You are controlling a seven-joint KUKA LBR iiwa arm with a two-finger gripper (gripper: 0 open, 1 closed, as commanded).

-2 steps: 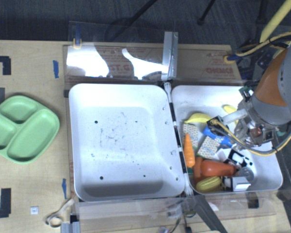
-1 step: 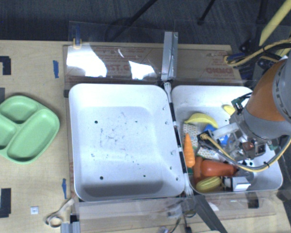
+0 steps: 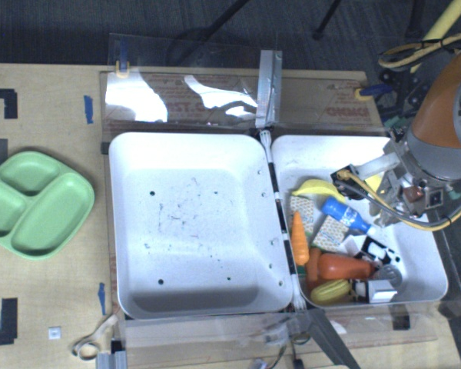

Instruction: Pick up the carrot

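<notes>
The carrot is a slim bright orange piece lying along the left wall of the right bin, with its narrow end pointing away from the camera. My gripper hangs low over the bin's front right part, to the right of the carrot and apart from it. Its black and white tip sits just past the right end of a thicker reddish-orange toy. The grey arm with its orange band reaches in from the right, trailing yellow cables.
The right bin also holds a yellow banana, a blue bottle, a patterned white pack and a yellow-green piece. The left bin adjoins it. A green divided plate lies at the far left.
</notes>
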